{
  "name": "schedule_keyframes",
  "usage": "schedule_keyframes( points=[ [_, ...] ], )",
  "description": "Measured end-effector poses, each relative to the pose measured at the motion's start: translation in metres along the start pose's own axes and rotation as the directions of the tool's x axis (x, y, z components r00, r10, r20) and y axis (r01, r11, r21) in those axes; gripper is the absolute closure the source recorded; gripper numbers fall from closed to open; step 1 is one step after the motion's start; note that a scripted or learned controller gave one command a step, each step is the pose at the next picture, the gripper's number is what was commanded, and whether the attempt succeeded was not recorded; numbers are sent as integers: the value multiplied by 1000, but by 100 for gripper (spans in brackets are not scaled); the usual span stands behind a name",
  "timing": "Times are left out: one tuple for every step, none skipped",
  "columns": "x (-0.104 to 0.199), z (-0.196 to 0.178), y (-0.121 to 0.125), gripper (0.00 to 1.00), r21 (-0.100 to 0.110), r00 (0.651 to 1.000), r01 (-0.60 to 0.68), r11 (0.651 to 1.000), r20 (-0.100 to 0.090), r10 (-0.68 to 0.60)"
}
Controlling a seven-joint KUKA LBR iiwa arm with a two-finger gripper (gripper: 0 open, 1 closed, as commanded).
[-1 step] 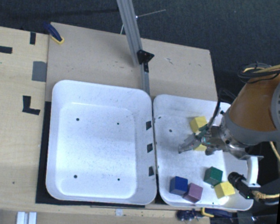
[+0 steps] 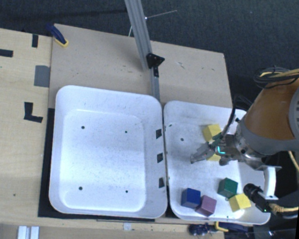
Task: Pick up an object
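End effector [image 2: 206,154], open or closed I cannot tell, reaches beside a yellow block [image 2: 211,132]; next comes grabbing it.

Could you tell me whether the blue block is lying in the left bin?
No, the blue block lies in the right bin, beside a purple block.

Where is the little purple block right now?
The small purple cube sits in the right-hand white bin, near its front edge, touching the dark blue cube on its left, with the green cube just behind and to its right.
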State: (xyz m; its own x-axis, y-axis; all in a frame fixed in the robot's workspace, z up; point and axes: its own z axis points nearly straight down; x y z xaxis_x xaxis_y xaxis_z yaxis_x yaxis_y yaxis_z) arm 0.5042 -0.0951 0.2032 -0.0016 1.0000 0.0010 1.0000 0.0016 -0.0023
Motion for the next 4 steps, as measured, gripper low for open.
schedule_keyframes(
  points=[
    [-5,47,-8,0,5,1000,-2,1000,1,2],
    [-8,105,-18,0,6,1000,-2,1000,0,2],
    [-8,112,-19,0,2,1000,-1,1000,1,1],
    [-7,102,-19,100,3,1000,0,1000,-1,0]
  ],
)
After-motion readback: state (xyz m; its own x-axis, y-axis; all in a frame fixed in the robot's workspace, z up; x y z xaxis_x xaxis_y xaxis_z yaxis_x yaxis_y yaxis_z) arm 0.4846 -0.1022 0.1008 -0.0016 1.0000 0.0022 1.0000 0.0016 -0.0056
